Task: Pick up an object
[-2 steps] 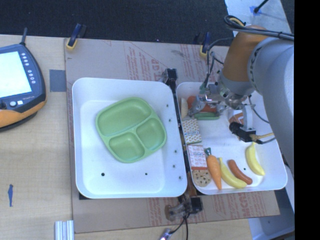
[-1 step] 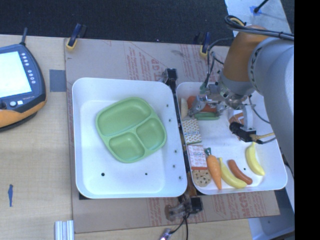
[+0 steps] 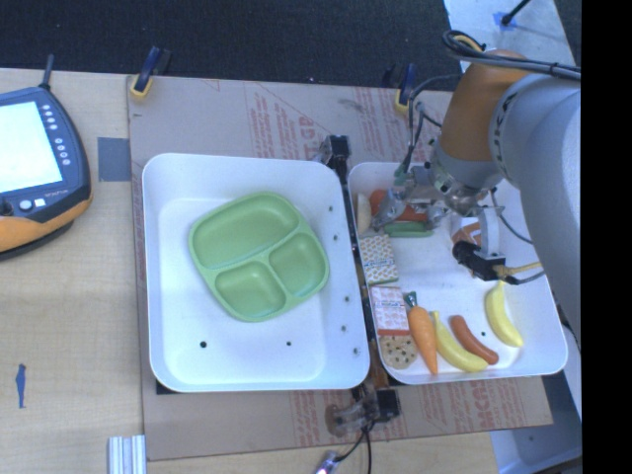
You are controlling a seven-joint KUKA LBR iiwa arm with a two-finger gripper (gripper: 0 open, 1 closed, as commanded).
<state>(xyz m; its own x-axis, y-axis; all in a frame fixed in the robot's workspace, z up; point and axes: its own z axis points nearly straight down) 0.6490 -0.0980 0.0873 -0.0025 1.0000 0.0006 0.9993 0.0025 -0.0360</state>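
Note:
My gripper (image 3: pixel 407 208) is lowered into the far left part of the right bin (image 3: pixel 538 363), just over a red and green toy (image 3: pixel 411 228) that it partly hides. A small beige piece (image 3: pixel 363 211) lies against the bin wall to its left. An orange piece (image 3: pixel 470 233) sits just right of the gripper. Nearer the front lie a patterned box (image 3: pixel 378 259), a red packet (image 3: pixel 388 309), a cracker (image 3: pixel 398 352), a carrot (image 3: pixel 423 338), a yellow banana (image 3: pixel 458 350), a red sausage (image 3: pixel 475 339) and a second banana (image 3: pixel 503 316).
The left bin (image 3: pixel 168 363) holds a green divided plate (image 3: pixel 259 255). A teach pendant (image 3: pixel 35 171) rests on the bench at far left. The grey arm (image 3: pixel 528 156) covers the right bin's far right corner. Blue clamps (image 3: pixel 146 72) hold the cardboard's back edge.

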